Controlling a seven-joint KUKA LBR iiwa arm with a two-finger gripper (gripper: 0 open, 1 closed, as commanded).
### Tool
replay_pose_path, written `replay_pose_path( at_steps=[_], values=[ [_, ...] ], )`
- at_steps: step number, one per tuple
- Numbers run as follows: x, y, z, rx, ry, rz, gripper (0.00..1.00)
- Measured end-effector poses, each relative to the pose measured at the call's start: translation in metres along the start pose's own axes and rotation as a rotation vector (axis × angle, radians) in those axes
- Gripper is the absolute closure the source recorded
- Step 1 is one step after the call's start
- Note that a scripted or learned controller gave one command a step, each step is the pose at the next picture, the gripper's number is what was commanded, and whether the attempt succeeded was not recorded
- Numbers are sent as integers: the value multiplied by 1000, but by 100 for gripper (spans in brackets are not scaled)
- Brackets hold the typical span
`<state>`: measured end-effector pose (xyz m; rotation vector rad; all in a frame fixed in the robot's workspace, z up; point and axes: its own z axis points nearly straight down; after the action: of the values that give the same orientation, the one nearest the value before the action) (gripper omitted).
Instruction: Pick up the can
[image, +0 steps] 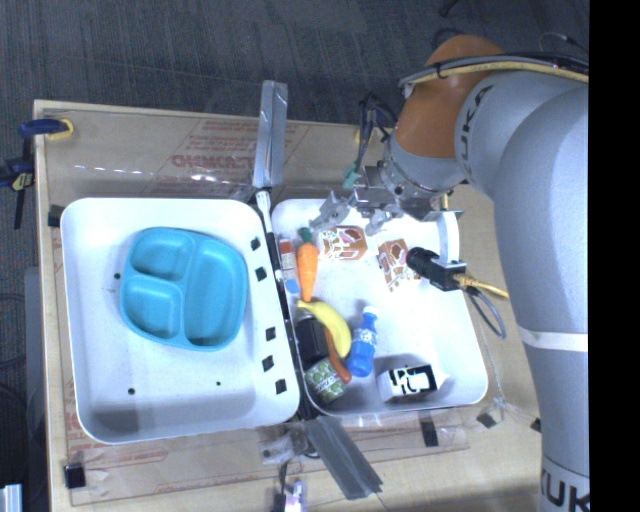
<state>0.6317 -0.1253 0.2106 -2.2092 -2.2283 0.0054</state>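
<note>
**While the jaws hang at the far end of the right bin, the can sits at its near end**

Seen from above, a worktop carries two shallow white bins side by side. The left bin holds a blue divided plate.

Just right of the wall between the bins, in the near left corner of the right bin, is the can, dark with a greenish label. Whether it stands or lies tilted is unclear. A carrot and a banana run along that wall on the can's far side, the banana touching or nearly touching it. A blue bottle sits just beside the can.

Further right, at the bin's far end, the gripper hovers above two red-and-white packets. Its jaws look spread apart with nothing between them. The grey arm enters from the right.

Judged from this, the can lies well apart from the jaws, toward the viewer and slightly left.
</note>
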Motion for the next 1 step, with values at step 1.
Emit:
replay_pose_path(
  at_steps=[1],
  values=[
    [-49, -40, 79, -2, 0, -369, 0]
  ],
)
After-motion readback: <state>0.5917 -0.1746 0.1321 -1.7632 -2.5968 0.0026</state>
